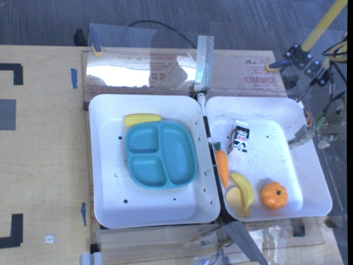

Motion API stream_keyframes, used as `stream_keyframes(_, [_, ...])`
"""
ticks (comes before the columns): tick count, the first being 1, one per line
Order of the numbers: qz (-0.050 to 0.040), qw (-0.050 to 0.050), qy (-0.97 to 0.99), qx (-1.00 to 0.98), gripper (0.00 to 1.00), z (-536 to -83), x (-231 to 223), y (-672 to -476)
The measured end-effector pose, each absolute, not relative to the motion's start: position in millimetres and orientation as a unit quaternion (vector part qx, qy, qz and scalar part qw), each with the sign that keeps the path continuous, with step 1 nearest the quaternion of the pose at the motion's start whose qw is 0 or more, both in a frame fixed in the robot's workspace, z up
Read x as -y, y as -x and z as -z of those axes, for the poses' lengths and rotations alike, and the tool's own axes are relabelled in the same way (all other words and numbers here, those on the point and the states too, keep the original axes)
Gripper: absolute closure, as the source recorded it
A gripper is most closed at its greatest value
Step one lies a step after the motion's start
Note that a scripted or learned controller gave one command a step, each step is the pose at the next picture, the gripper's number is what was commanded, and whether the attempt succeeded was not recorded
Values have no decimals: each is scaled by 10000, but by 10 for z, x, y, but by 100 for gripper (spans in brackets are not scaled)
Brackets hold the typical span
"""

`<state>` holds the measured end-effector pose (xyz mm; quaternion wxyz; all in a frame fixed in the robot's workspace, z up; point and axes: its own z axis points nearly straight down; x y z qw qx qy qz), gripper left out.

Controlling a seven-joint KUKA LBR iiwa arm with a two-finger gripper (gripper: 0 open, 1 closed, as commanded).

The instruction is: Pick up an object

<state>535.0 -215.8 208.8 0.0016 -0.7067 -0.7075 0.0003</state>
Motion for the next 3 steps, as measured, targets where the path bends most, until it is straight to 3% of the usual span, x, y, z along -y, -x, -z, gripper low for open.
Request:
stream_keyframes(1, [8, -26, 6038, 7971, 0, -1929, 1809, -6127])
stream_keyframes(2, [28, -73, 5898, 8075, 0, -3056, 1737, -6161])
stream_keyframes(3, [-17, 61, 5531, 8331, 0, -1768, 984, -6212])
